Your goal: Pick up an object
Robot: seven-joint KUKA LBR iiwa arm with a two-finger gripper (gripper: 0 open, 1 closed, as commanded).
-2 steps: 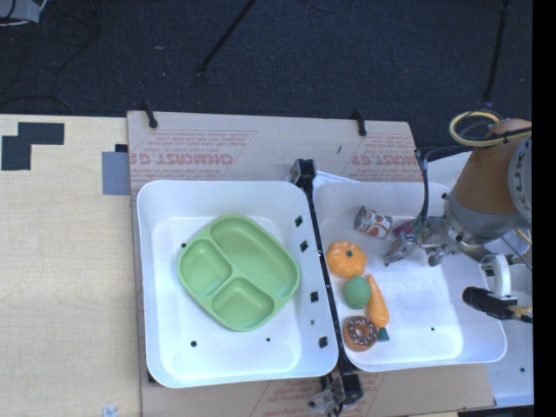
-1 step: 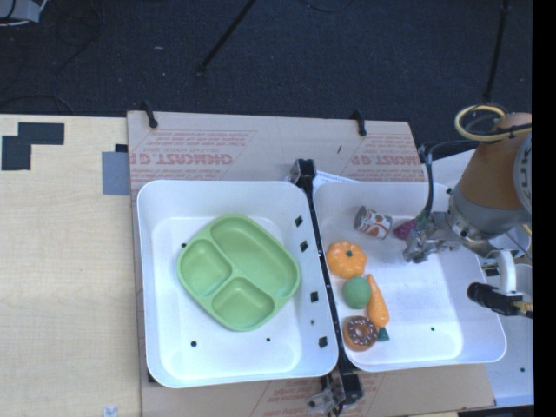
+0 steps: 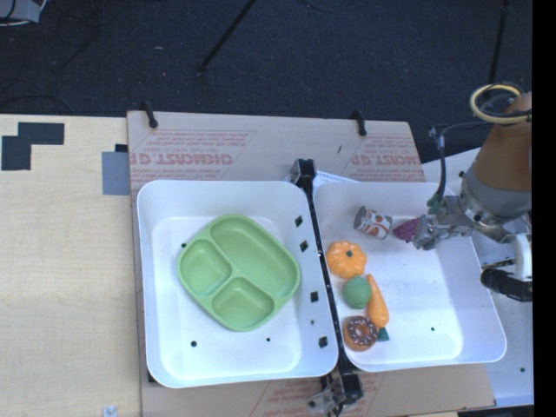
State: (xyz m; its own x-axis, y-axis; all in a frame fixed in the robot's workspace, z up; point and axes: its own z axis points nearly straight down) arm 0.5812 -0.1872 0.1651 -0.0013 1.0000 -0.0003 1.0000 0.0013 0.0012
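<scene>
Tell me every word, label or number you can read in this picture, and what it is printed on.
"CHEMCAST GP": my best reading of the red print on the cardboard sheet behind the left bin, repeated near; it appears upside down and blurry.
Small can in the right bin: red and white label, too blurred to read.
Red print on the cardboard's front edge: too small to read.

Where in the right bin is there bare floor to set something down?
Free: the right bin's front-right floor, between carrot and far wall, below the gripper. Crowded: along the divider, with pumpkin, green ball, donut; the can sits near the gripper.
</scene>
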